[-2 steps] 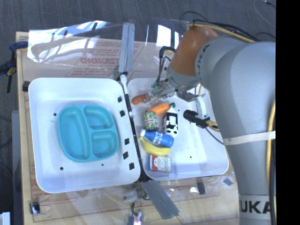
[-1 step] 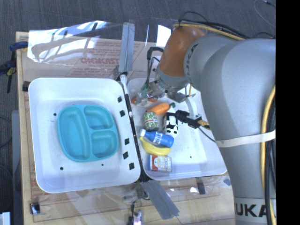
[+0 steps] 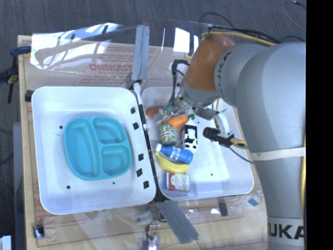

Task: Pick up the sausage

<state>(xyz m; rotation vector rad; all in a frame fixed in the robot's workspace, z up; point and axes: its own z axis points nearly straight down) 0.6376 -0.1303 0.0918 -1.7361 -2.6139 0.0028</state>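
Gripper (image 3: 181,108), at the tip of the grey arm (image 3: 270,98) entering from 3 o'clock, with the orange band (image 3: 203,61) just above the wrist. Poised low over the far half of the right bin (image 3: 237,176). Open or closed state not discernible, the tip being lost among wrist hardware and clutter.

Just beside the gripper at 6 o'clock: a bright orange, carrot-like piece (image 3: 179,121), lying crosswise, with a greenish scrap at its left end. Contact with the gripper impossible to judge.

At 9 o'clock from the gripper: the sausage (image 3: 152,111), a short reddish-orange piece, lying near the bin's left wall in the far left corner. Apart from the gripper and resting on the bin floor.

At 7 o'clock, beside the carrot-like piece: a small green can (image 3: 167,133), tilted. At 5 o'clock: a black-and-white patterned card (image 3: 190,138), flat on the floor.

Farther out toward 6 o'clock, in one loose column: a blue bottle (image 3: 176,153) on its side, touching a yellow banana (image 3: 173,165) beneath it, then a small printed carton (image 3: 178,181) near the bin's near wall.

Well apart at 9 o'clock: the left bin (image 3: 47,181), holding a teal divided plate (image 3: 98,147) of three compartments near its centre.
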